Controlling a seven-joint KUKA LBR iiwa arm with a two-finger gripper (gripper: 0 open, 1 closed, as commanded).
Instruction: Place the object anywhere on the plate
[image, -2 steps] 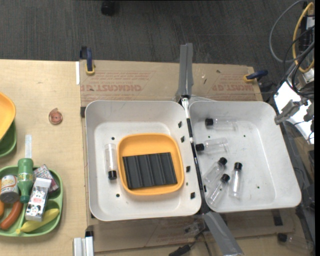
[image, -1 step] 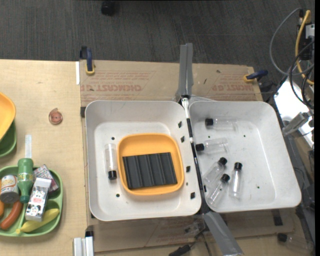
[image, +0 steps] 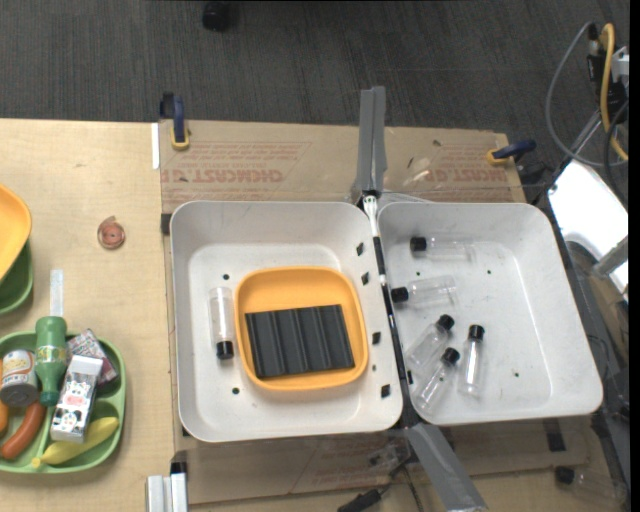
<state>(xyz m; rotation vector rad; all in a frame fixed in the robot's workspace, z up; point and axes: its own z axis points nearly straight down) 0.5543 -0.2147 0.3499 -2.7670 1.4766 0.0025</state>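
An orange plate (image: 300, 281) lies in the middle of the left white bin (image: 195, 240). A dark ribbed block (image: 299, 338) rests on the plate. A clear vial with a black cap (image: 220, 320) lies on the bin floor just left of the plate, cap toward the front. The right white bin (image: 535, 300) holds several more clear black-capped vials: one at the back (image: 440, 245), one near the left wall (image: 422, 291), and a cluster at the front (image: 437, 372).
On the wooden bench to the left stand a green tray of toy food (image: 95, 440), a yellow bowl (image: 10, 235) and a small pink disc (image: 111, 233). Clamps (image: 176, 122) grip the cardboard behind the bins. Cables (image: 600, 70) hang at the far right.
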